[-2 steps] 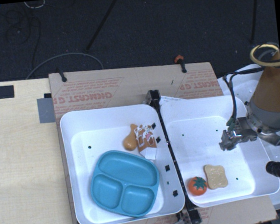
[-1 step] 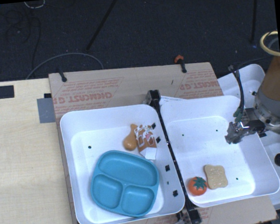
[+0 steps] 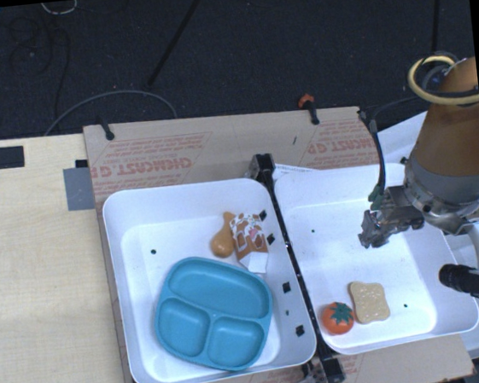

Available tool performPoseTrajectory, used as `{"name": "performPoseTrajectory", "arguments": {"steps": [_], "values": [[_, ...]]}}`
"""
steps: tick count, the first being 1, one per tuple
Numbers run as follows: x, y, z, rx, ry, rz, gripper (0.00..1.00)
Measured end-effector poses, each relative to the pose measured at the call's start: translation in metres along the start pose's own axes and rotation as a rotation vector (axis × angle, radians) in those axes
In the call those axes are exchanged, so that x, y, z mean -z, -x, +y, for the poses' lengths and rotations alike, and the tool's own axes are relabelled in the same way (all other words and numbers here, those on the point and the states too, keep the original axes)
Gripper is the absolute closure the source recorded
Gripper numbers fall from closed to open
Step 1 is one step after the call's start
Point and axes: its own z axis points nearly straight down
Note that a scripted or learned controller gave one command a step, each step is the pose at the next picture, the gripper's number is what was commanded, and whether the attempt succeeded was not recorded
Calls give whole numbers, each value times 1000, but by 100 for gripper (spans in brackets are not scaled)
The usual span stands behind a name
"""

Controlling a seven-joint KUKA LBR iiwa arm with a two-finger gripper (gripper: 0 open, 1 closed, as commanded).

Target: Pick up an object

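I count one tomato point(image 3: 338, 318), one toast slice point(image 3: 369, 301) in right bin point(image 3: 447, 313); jaws point(image 3: 373, 235) above, grip state unreadable.

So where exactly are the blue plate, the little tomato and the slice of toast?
blue plate point(image 3: 212, 313): camera view, on the ridge between its compartments.
tomato point(image 3: 337, 318): camera view, on its red body.
slice of toast point(image 3: 370, 302): camera view, on the middle of its face.

A pale wooden bench point(image 3: 36, 287) carries a brown cardboard sheet point(image 3: 218, 150) printed with red lettering. Two shallow white bins lie side by side on the cardboard, touching along their inner edges: the left bin point(image 3: 129, 242) and the right bin point(image 3: 329, 189). Black clips point(image 3: 262, 165) sit at the seam between them
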Motion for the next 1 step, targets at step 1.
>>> {"name": "performPoseTrajectory", "arguments": {"steps": [1], "values": [[2,-45,14,1,1,0,100]]}}
